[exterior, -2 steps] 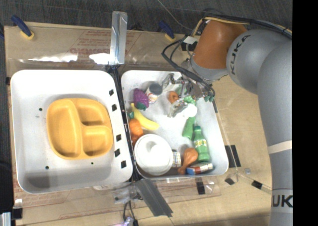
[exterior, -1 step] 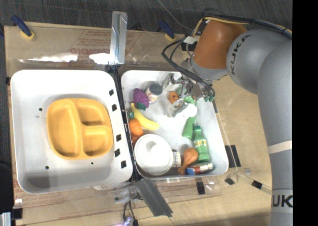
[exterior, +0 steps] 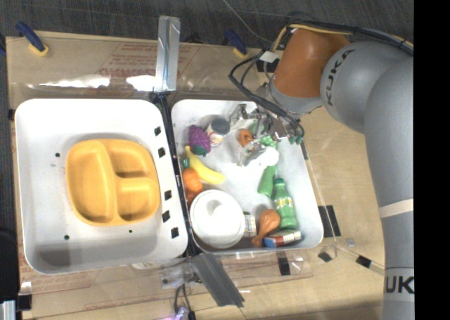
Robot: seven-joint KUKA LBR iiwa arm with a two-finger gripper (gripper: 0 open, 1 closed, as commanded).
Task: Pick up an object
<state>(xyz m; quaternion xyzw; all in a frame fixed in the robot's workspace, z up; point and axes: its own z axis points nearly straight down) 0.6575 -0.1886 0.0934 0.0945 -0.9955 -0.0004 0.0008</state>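
The nearest candidate I see is a small orange object (exterior: 244, 136) in the upper middle of the right bin (exterior: 309, 202), lying just at nine o'clock from the gripper (exterior: 261, 134). It looks compact, so I can't read a long axis on it. Whether the gripper is spread or closed, I cannot tell; the metal parts blur together against the white floor.

Farther out, a purple grape cluster (exterior: 199, 139) sits at nine o'clock, a green bottle (exterior: 283, 201) lies at five o'clock, running roughly twelve to six, and a banana (exterior: 204, 170) lies at seven o'clock. The left bin (exterior: 35, 171) holds a yellow divided tray (exterior: 112, 180), well apart from the arm. My judgement: a short shift toward nine o'clock would centre on the orange piece.
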